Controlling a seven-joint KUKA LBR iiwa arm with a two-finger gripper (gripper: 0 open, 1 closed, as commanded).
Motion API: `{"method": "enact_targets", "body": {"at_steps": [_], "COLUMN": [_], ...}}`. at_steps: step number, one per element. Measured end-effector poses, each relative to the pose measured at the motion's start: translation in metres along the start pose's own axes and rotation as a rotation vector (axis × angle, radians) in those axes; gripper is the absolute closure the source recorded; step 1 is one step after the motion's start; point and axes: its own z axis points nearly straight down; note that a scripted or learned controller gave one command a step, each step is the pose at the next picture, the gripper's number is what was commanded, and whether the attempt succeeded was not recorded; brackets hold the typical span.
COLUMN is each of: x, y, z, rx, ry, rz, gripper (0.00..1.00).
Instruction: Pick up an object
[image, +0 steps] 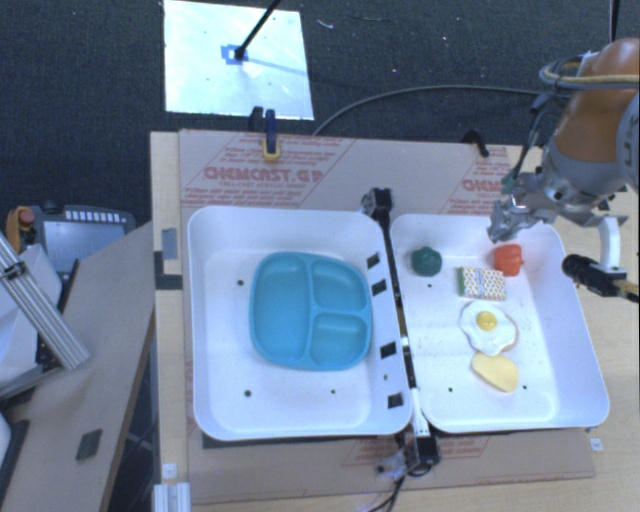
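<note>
One hand (503, 228) (fingers indistinct) partly hides an orange object (508, 259).

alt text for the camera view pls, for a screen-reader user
The gripper hangs just above an orange toy in the right bin, near a green ball, fried egg and yellow piece. The left bin holds a blue divided plate.

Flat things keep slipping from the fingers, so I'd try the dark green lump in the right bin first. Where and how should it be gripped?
Grip the green lump across its rounded middle, coming straight down from above. It stands clear of the bin wall and the patterned block, leaving finger room on both sides.
</note>
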Motion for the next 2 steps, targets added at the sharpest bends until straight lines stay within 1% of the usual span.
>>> {"method": "enact_targets", "body": {"at_steps": [1, 2], "x": [0.049, 0.112], "y": [0.004, 0.000], "z": [-0.003, -0.006], "rx": [0.003, 0.005], "ry": [0.003, 0.003], "rz": [-0.004, -0.005], "gripper": [1.00, 1.00]}}
